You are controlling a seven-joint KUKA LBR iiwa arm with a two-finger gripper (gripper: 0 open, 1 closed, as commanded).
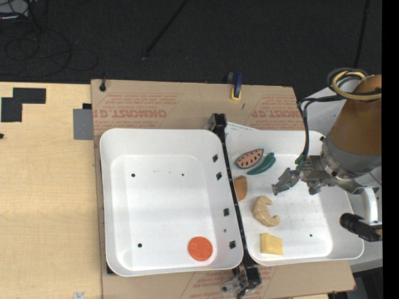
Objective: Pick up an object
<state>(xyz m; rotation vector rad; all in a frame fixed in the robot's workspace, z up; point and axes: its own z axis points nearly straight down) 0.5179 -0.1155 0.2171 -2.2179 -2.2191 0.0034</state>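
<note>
Nothing lifted yet.
Hovers above right white bin [324, 248], pincer [280, 185] spread and empty, near pale curved croissant-shaped toy [265, 210]; grasp still ahead.

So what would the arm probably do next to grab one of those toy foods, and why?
Probably ease left and down toward the croissant. The gripper hangs in the right bin just up and right of it, with nothing between its fingers, and bare floor around the croissant leaves room.
</note>
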